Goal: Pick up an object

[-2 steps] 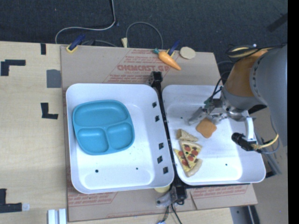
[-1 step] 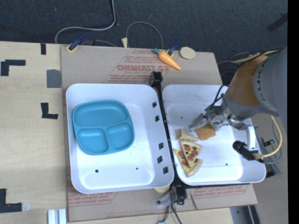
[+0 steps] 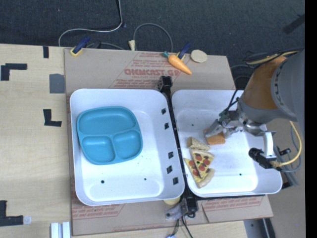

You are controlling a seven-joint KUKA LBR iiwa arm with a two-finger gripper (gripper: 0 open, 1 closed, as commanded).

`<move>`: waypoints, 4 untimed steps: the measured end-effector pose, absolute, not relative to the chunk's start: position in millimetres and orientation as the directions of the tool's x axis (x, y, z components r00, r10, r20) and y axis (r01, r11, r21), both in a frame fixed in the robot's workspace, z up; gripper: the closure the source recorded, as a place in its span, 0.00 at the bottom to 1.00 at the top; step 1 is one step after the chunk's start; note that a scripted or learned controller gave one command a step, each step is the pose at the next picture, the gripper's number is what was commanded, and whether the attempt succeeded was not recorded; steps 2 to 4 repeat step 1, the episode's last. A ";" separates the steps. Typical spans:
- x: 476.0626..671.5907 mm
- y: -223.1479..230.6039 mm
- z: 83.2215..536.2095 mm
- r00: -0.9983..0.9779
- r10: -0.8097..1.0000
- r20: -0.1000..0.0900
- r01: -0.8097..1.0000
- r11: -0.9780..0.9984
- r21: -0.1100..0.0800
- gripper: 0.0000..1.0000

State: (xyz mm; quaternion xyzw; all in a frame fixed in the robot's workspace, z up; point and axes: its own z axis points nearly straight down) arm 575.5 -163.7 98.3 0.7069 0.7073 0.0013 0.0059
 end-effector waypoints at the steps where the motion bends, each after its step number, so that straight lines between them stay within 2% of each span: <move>1: 660.3 -120.4 128.5 -0.008 1.000 -0.001 1.000 0.008 0.007 1.00; 4: 660.3 -120.4 128.5 -0.008 1.000 -0.001 1.000 0.008 0.007 1.00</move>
